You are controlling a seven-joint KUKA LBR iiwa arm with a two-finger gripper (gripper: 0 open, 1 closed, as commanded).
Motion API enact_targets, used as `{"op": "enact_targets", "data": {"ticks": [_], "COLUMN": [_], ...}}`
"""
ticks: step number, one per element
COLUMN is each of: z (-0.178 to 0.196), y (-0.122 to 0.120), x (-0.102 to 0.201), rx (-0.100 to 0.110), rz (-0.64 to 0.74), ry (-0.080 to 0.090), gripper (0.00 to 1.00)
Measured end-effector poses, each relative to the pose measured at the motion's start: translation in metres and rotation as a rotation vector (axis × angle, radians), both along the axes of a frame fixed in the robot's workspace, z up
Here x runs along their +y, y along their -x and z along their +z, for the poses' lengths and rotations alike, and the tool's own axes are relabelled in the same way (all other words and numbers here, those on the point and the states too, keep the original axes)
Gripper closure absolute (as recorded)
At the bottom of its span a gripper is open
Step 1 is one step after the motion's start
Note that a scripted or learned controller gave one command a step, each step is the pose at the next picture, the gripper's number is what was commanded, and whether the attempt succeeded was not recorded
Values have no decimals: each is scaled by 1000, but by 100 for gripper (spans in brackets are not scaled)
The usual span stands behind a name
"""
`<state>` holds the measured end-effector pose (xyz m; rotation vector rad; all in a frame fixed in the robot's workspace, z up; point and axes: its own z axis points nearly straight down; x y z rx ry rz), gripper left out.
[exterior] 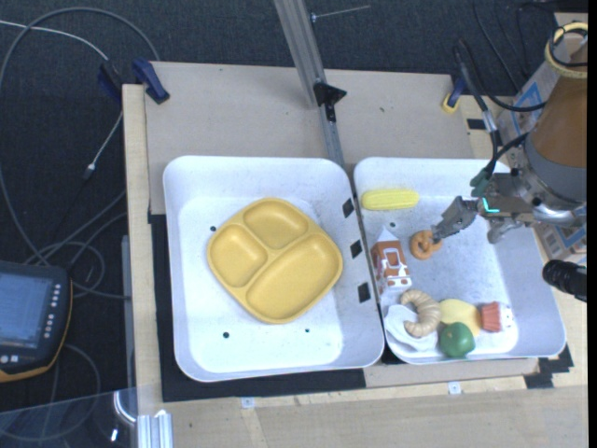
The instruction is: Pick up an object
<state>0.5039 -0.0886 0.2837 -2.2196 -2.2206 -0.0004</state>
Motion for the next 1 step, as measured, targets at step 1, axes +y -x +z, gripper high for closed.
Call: {"op": "enact_targets", "data": {"ticks": [1], "z": [-47], "y": [3], "x": [9], "rx": [6], "rz": [0], "ry": [-1], "gripper": [0]}}
